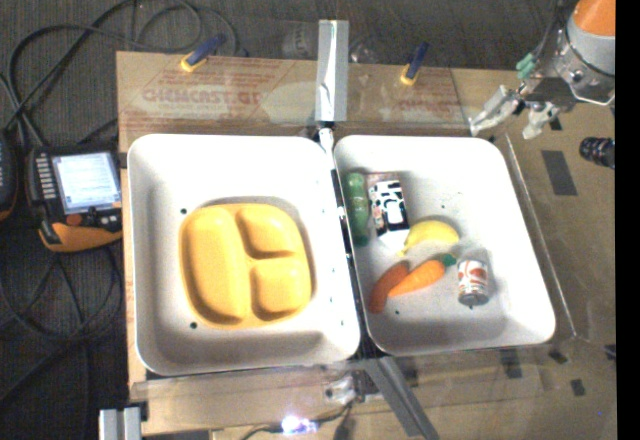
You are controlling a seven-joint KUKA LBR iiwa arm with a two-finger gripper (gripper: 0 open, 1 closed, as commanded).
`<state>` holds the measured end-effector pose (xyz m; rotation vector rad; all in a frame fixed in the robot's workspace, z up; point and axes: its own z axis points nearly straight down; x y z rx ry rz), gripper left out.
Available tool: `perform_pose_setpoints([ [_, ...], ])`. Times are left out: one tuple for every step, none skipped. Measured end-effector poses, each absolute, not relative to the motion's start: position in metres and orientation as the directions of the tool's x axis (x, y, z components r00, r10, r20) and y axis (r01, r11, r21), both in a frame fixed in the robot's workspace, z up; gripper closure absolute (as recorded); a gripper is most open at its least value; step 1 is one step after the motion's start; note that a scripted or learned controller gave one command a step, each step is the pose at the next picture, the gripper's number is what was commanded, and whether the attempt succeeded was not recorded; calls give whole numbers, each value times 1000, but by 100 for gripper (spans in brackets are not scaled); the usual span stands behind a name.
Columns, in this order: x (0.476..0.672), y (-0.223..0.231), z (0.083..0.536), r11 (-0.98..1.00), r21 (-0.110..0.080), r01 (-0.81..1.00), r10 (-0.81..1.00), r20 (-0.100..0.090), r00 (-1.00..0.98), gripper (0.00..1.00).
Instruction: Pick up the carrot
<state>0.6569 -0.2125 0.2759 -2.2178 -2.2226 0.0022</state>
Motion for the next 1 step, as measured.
perform_pose_setpoints([
  [615, -205, 201, 381, -1, 925, 925, 0, -381, 0],
])
